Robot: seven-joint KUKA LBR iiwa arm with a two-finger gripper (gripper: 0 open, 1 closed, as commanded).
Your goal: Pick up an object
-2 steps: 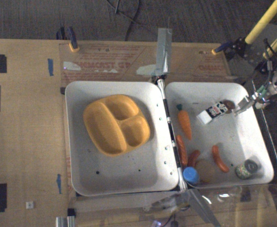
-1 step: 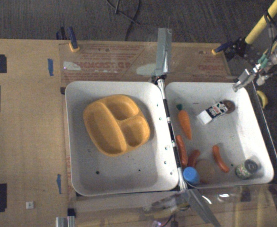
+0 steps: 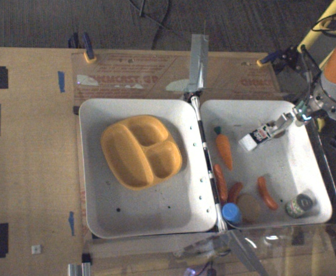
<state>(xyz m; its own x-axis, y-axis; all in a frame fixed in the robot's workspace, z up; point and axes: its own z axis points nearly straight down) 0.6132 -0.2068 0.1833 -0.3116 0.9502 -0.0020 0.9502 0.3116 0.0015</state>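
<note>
Your bench (image 3: 30, 154) is topped with tan cardboard, marked by black tape corners along its 9 o'clock edge and small blue tape strips near the left bin. Beyond it, toward 12 o'clock, you see dark grey carpet with a loop of black cable (image 3: 147, 4) lying on it. Blue-handled clamps (image 3: 87, 45) pin the cardboard at its far edge, and a metal bracket (image 3: 197, 62) stands between the two bins at 12 o'clock.

The left bin (image 3: 99, 211) holds a yellow divided plate (image 3: 140, 151), lying flat toward that bin's 12 o'clock half.

The right bin (image 3: 305, 171) carries the loose items. An orange carrot (image 3: 223, 149) lies near its 9 o'clock wall. Toward 6 o'clock you find a red sausage-shaped piece (image 3: 219, 180) along the wall, a second short red piece (image 3: 235, 191), a blue cap (image 3: 231, 213), a brownish round item (image 3: 249, 207), another red sausage (image 3: 266, 192), and a dark round tin (image 3: 300, 206) at the 5 o'clock corner.

The arm (image 3: 334, 76) reaches in from 3 o'clock. Its tool (image 3: 254, 138) hangs over the right bin's 12 o'clock half, apart from the carrot, with white and dark parts at its tip. You cannot tell from this view whether it is released or clenched, and no item shows between its tips.
</note>
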